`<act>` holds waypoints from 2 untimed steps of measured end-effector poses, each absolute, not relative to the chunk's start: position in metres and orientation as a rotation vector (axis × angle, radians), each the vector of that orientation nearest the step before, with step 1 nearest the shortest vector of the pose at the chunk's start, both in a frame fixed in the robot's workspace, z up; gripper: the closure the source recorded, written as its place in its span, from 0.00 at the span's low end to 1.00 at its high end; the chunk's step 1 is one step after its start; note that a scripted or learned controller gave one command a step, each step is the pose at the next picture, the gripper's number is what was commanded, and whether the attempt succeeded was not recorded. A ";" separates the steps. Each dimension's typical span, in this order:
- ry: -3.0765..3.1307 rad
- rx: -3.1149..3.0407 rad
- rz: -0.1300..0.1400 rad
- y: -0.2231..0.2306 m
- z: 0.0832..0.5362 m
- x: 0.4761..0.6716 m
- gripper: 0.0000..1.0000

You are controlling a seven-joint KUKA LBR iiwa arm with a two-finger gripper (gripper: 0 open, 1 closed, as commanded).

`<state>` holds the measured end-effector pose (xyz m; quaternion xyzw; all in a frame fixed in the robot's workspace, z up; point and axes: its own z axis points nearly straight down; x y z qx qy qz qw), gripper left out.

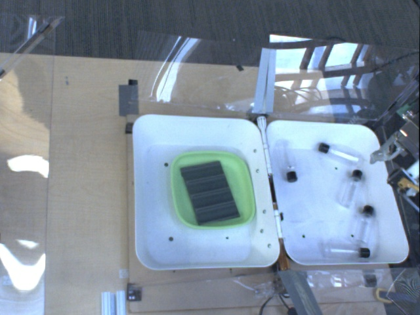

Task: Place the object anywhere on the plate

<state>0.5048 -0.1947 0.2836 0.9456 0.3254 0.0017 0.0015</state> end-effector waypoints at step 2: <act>0.416 3.110 0.009 -0.187 0.290 0.494 0.00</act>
